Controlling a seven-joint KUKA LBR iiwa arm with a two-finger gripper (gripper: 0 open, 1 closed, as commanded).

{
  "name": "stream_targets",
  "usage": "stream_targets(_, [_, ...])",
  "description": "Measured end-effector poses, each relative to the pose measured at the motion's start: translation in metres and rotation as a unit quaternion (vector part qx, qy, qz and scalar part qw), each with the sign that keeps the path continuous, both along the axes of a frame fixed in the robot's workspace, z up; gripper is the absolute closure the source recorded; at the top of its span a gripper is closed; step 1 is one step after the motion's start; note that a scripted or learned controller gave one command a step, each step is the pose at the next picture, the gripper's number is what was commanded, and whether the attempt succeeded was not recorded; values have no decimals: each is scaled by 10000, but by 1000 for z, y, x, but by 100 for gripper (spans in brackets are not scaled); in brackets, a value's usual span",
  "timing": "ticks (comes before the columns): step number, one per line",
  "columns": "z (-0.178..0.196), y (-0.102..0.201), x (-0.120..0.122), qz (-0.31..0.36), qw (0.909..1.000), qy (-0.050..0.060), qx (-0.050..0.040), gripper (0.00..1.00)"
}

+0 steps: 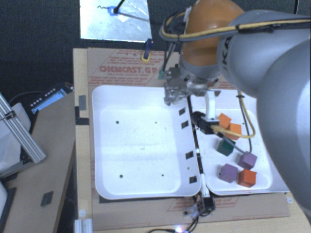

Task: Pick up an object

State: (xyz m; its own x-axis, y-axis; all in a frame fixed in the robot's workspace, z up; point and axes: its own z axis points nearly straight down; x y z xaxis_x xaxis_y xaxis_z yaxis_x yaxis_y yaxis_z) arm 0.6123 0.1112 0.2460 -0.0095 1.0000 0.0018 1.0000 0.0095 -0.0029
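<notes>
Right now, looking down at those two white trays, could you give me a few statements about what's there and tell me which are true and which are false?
1. The small blocks all lie in the right bin. True.
2. The left bin holds a pile of blocks. False: I see no blocks in it, just a few dark specks on its floor.
3. There are two purple blocks. True: one purple block sits near the bin's front, another purple block just behind it.
4. The green block is the frontmost. False: an orange block lies nearer the front edge.
5. The gripper hangs near the back of the divide between the bins. True.
</notes>
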Motion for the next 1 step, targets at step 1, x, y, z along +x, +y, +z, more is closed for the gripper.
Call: stream_targets(1, [0,-30,-99,-55,10000,17,-9,100])
